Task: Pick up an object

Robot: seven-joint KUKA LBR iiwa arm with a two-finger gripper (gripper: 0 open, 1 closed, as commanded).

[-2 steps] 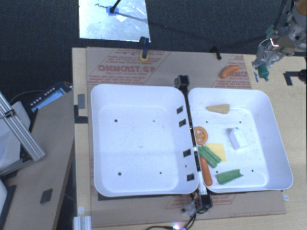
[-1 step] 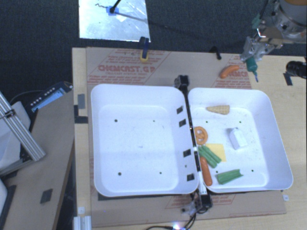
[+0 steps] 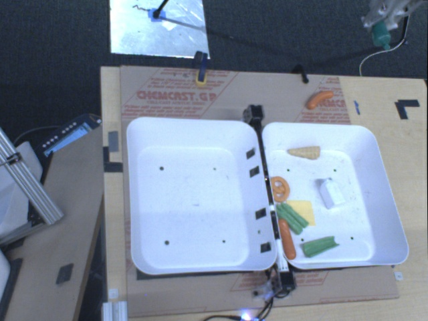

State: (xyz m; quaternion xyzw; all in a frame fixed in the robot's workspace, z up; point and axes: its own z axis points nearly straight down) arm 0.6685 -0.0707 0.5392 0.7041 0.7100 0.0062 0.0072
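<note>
The gripper (image 3: 386,20) sits at the top right corner, its upper part cut off by the picture's top edge, and it is too small and blurred to make out how it stands. A metal rail (image 3: 27,186) at the left runs out past the left edge. The white block (image 3: 330,193) in the right bin (image 3: 384,172) is too blurred to identify. The counter (image 3: 67,246) is cut off by the bottom edge.

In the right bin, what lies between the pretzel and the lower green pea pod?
In the camera view, between the pretzel and the lower green pea pod lie another green pod and a yellow cheese slice, overlapping each other.
</note>
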